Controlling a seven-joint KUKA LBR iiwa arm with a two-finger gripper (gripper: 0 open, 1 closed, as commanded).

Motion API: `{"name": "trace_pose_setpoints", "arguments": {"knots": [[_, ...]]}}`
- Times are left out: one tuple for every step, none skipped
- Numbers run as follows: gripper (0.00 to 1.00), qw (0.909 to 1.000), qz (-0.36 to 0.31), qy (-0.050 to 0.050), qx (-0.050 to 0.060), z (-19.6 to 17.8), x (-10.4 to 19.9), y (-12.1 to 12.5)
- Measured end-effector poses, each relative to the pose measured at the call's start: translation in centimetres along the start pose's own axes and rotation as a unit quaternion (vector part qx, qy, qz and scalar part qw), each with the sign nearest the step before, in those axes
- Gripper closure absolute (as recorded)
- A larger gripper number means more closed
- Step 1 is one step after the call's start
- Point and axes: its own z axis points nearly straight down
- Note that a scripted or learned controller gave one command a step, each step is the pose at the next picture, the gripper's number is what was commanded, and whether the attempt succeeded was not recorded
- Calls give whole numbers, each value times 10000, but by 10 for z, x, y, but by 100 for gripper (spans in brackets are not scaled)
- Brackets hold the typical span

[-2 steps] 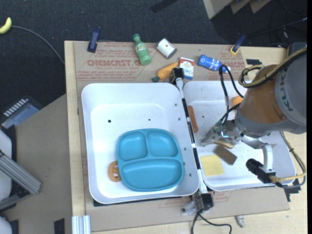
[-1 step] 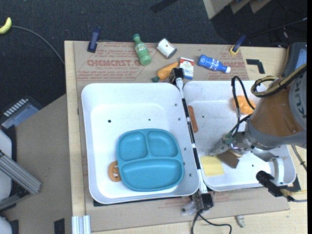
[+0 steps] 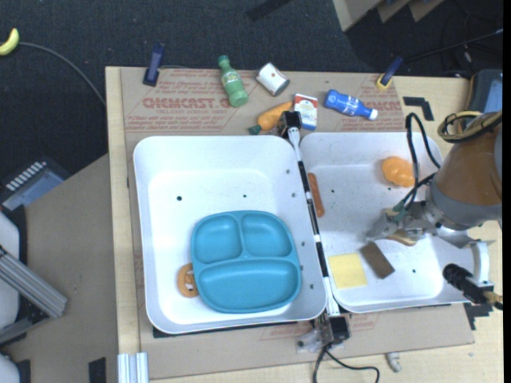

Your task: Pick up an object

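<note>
One fixed overhead camera, slanted down over both white bins [image 3: 160, 166], fairly distant.

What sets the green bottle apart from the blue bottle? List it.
The green plastic bottle lies nearly along the view's depth, cap toward the far edge; the blue plastic bottle lies crosswise, white cap to the right. The green one is left of the blue one. Both lie toppled on the brown board behind the bins.

This is looking like a robotics lab. A cardboard-topped desk [image 3: 200, 106] is carrying 2 white bins [image 3: 160, 182] clamped side by side, with toy props lying at 12 o'clock. Cables [image 3: 335, 349] are trailing off at 6 o'clock, dark carpet [image 3: 80, 22] is surrounding everything, and a grey arm [image 3: 471, 190] is reaching in at 3 o'clock.
</note>
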Motion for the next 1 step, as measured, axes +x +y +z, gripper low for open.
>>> {"name": "trace_pose_setpoints", "arguments": {"knots": [[0,10000,-19,55,33,0,-47,40]]}}
